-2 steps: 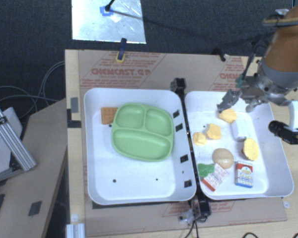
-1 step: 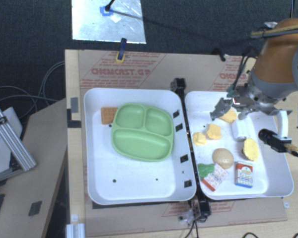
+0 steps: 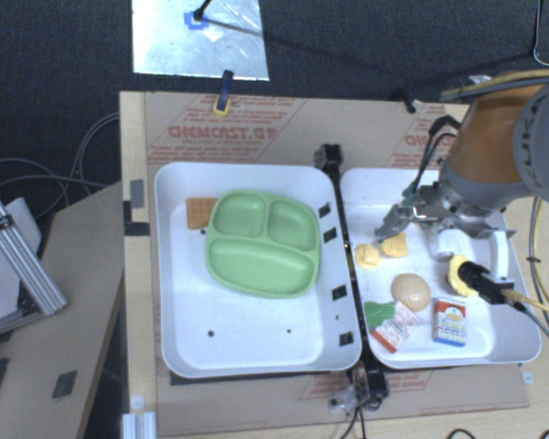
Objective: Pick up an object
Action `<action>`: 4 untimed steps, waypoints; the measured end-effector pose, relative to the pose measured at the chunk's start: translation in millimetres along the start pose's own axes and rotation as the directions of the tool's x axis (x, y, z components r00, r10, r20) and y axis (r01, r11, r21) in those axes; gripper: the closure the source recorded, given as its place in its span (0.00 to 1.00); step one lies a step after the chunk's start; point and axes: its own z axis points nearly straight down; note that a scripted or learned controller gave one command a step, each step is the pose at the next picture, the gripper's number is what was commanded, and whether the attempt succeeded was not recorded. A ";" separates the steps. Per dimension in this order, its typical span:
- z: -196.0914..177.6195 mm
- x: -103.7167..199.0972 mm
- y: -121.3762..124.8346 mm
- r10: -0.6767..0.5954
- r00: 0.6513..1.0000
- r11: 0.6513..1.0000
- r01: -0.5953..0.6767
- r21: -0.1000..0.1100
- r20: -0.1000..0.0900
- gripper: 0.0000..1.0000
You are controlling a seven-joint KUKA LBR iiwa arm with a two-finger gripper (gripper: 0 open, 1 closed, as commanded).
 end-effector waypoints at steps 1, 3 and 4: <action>45.7 0.5 7.9 0.000 1.000 1.000 0.000 -0.001 0.000 0.00; 69.9 1.5 12.4 -0.001 1.000 1.000 0.001 -0.015 -0.001 1.00; 5.8 -1.6 16.7 -0.004 1.000 1.000 0.004 -0.011 0.002 1.00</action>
